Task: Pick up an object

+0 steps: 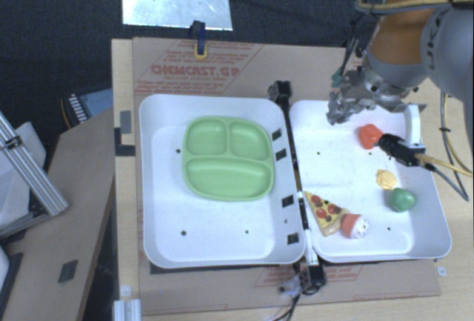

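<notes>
From the camera view, your tool (pixel 338 113) hovered at the right bin's (pixel 429 238) far edge, its state unclear, while the orange toy (pixel 369 136) just beside it lay unlifted, so the pick remained undone.

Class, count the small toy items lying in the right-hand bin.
5: orange-red piece near the end effector, yellow piece, green ball, pizza slice, red-and-white piece. The arm may hide more.
</notes>
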Controlling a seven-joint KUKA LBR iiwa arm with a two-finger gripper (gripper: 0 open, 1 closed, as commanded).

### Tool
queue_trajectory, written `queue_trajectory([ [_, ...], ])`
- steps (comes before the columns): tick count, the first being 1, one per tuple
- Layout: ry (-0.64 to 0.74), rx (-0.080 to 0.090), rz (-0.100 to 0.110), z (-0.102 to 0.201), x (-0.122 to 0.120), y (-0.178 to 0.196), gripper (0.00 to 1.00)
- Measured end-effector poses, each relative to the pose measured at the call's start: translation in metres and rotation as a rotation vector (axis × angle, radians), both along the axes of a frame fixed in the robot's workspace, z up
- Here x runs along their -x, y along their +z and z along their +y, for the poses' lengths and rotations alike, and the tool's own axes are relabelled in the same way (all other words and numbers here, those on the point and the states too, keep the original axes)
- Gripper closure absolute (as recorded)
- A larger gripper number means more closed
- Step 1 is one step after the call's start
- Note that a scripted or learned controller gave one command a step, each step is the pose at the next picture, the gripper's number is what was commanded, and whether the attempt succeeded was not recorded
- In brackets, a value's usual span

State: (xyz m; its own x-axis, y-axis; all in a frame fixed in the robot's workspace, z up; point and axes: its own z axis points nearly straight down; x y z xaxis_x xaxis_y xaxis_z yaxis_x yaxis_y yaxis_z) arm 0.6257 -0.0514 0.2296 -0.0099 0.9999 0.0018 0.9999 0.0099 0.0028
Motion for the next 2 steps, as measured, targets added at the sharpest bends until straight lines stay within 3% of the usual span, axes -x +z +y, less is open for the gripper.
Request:
queue_trajectory([
  [2,0.000,0.000,0.000,0.104,-0.006,-0.014,1.00],
])
